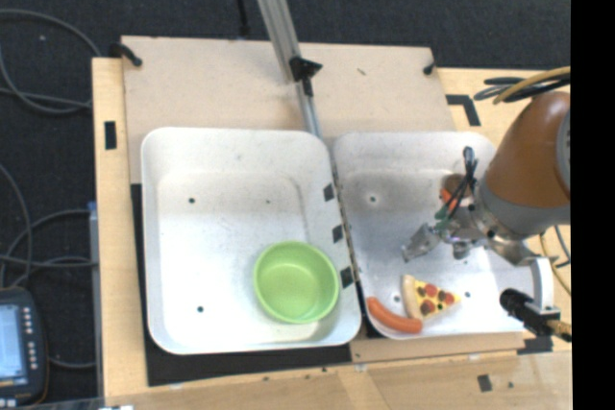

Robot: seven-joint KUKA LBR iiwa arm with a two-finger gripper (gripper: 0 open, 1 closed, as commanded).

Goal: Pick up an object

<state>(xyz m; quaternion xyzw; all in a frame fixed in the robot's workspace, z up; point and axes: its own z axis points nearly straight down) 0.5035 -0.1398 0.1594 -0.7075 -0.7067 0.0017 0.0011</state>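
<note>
A red sausage [392, 316] lies against the near edge of the right bin [384, 168], close to its near left corner. A toy pizza slice [426, 297] sits just beside it, toward the bin's middle. In the left bin [211, 178], a green bowl [296, 280] stands upright near the near right corner. The gripper [420, 245] hangs over the middle of the right bin, just beyond the pizza slice and apart from it. Whether it is parted or closed is not clear, and nothing is seen in its grasp. An aluminium rail [274, 0] slants across the bench's [221, 82] far edge, ending between the bins. Off the bench's near left corner, a small screen device [17, 346] is too small to read.
</note>
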